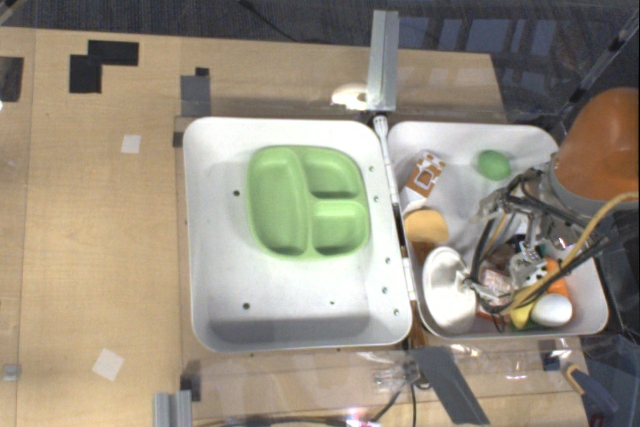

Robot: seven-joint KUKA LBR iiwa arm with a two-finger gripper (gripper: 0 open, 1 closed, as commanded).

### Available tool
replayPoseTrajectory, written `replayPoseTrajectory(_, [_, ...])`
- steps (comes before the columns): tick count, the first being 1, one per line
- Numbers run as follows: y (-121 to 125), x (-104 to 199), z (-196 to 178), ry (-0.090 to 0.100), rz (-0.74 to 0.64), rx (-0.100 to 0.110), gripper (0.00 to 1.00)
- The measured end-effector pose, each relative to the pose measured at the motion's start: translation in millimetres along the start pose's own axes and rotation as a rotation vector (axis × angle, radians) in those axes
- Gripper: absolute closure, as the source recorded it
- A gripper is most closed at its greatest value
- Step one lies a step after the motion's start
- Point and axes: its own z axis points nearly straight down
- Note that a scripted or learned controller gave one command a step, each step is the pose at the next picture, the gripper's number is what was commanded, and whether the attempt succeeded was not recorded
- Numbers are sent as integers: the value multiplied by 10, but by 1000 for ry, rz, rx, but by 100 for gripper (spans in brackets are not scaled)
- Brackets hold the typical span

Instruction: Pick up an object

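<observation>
Wooden bench (90, 245): tool (505, 260), grip unclear, low in cluttered right bin (450, 140); no legible writing.

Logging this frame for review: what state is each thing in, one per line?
green divided plate: lying flat, upright, in the left bin
green ball: resting free near the right bin's far wall
white cup: tipped on its side
gripper: low in the right bin among the clutter
</observation>
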Motion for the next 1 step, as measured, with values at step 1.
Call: replayPoseTrajectory(1, [-53,-936,109,15,-145,-15,0])
